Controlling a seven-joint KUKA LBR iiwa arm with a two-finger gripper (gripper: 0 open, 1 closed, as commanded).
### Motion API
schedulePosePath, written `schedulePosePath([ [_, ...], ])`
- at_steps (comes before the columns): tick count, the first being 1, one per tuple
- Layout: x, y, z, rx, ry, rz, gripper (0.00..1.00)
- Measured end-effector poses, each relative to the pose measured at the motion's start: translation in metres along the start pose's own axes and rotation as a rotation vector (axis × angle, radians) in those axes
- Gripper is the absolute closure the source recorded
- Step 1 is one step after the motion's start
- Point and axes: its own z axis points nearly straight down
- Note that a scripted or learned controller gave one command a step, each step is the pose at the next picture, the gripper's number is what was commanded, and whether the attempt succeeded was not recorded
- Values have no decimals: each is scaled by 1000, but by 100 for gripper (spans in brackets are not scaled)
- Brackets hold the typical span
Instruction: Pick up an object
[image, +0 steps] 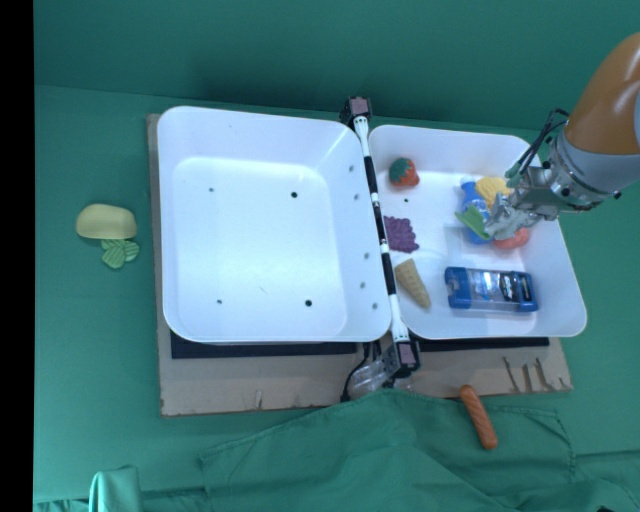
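The right bin (560, 318) holds a red strawberry-like toy (403, 172), a purple grape bunch (401, 233), an orange cone (412, 283), a blue flat package (490, 289), and a cluster of blue, yellow, green and red toys (482, 211). My gripper (509, 217) reaches in from the right and sits low over that cluster, right at its red and blue pieces. The gripper body hides its fingertips and what lies under them.
The left bin (255, 225) sits beside the right one, with a black-and-white divider bar (380, 230) between them. A yellow and green toy (108, 231) lies on the green cloth to the left. An orange sausage-like toy (479, 416) lies in front of the bins.
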Motion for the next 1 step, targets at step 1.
schedulePosePath([
  [1,4,-4,-63,-2,0,0,100],
])
